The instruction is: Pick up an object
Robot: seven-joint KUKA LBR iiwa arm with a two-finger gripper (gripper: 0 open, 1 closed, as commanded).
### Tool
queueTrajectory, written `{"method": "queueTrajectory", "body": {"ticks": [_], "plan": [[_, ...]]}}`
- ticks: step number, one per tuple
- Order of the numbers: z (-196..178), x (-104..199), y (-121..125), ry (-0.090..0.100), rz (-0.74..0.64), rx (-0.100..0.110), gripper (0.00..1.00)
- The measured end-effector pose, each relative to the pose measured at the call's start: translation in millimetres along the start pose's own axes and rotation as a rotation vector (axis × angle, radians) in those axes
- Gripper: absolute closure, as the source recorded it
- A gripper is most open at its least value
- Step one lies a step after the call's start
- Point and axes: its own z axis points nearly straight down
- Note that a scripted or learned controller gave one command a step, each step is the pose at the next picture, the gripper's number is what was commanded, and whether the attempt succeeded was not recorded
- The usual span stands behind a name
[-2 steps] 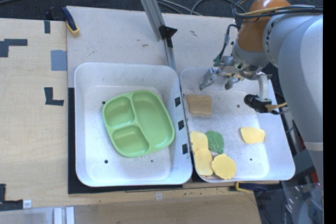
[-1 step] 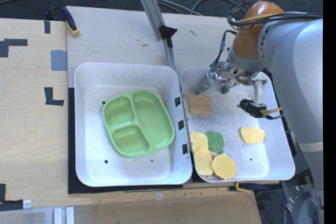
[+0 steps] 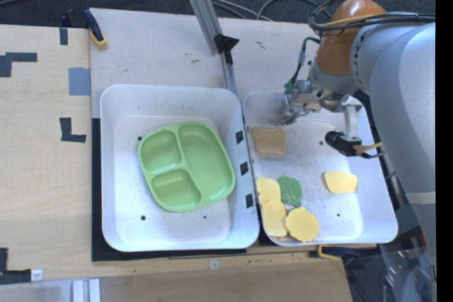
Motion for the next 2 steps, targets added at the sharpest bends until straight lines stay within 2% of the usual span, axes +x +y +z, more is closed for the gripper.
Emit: {"method": "queueTrajectory", "body": {"ticks": [2], "plan": [[-96, 1, -1, 0.001, 0.002, -0.010, 1.00]]}}
